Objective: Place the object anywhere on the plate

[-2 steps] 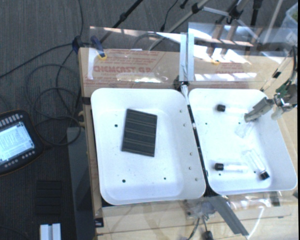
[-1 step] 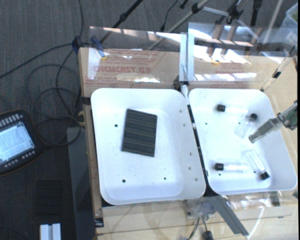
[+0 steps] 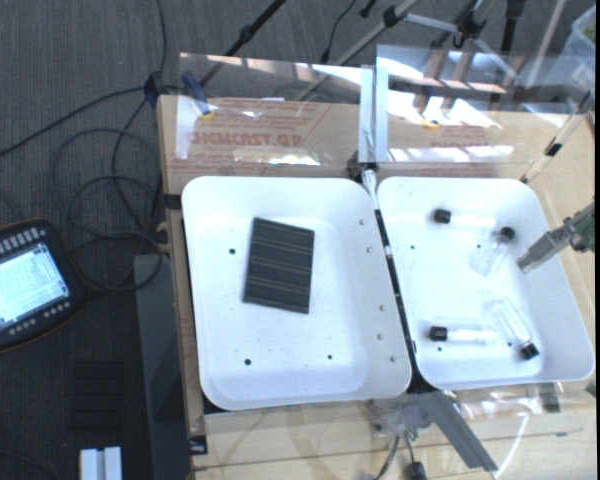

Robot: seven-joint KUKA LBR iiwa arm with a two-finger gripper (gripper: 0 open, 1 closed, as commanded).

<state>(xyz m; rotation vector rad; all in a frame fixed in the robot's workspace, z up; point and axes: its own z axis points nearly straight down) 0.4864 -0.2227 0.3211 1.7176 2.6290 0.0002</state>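
The table (image 3: 280, 133) carries two shallow white bins side by side, their inner rims almost touching along the middle. The left bin (image 3: 205, 348) holds a single dark, ribbed rectangular plate (image 3: 279, 265), lying flat and turned slightly off square, a little above the bin's centre. Bare white floor surrounds it on every side, with the widest stretch below it toward the near rim.

The right bin (image 3: 410, 268) holds several small clear tubes with black caps. One clear tube (image 3: 487, 258) lies tilted near the middle right, its black cap (image 3: 505, 234) toward the far right. Another tube (image 3: 511, 325) lies slanting near the lower right wall, its cap close to the rim. A third tube (image 3: 462, 335) lies nearly level along the lower part of the bin, cap to the left. A lone black cap (image 3: 441, 216) sits near the upper middle; whether a tube is attached to it is too faint to tell. The upper left part of this bin's floor is open.

The tool (image 3: 533, 257) comes in from the right edge over the right bin, its grey tip just beside the tilted tube near the middle right. Whether it is open or closed cannot be made out, and no tube can be seen inside it.

Left of the table, on the dark floor, lies a control pendant (image 3: 20, 286) with a lit screen, among loose cables (image 3: 100, 208).
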